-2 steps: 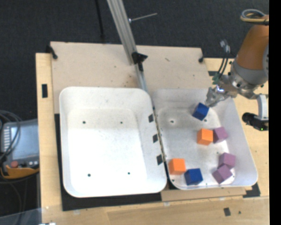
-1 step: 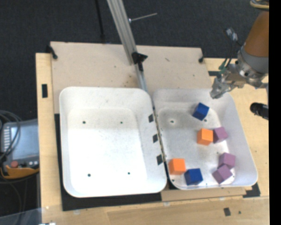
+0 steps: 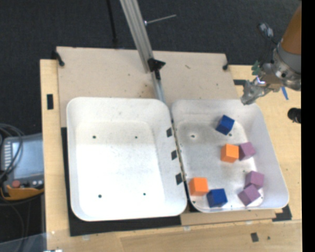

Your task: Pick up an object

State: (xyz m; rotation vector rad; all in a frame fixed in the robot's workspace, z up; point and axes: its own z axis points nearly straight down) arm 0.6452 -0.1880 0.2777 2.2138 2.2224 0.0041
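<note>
Seven small foam-like cubes, blue (image 3: 225, 124), orange (image 3: 230, 153) and purple (image 3: 247, 150), lie in the right white bin (image 3: 273, 156), probably light and stiff. Flat opposite faces suit gripping. Whether the hand (image 3: 250, 95), at upper right, is open, I cannot tell.

Both bins are white, speckled with fine dark flecks: left bin (image 3: 121, 156) with a few small black dots on its floor, right bin (image 3: 199, 140) likewise flecked. Cubes in the right bin: one blue cube (image 3: 225, 124) near the far side, a second blue cube (image 3: 217, 197) at the near rim; one orange cube (image 3: 230, 153) mid-bin, another orange cube (image 3: 199, 186) nearer the divider; three purple cubes, one (image 3: 247, 150) touching the mid orange one, two more (image 3: 254, 179) (image 3: 249, 195) at the near right corner. Surface (image 3: 52, 140) is pale tan wood with small black clips. Hand (image 3: 250, 93) is grey metal; arm band (image 3: 291, 35) above it orange-brown. Slanted post (image 3: 136, 25) is silver-grey. Floor (image 3: 21, 20) is dark charcoal.
</note>
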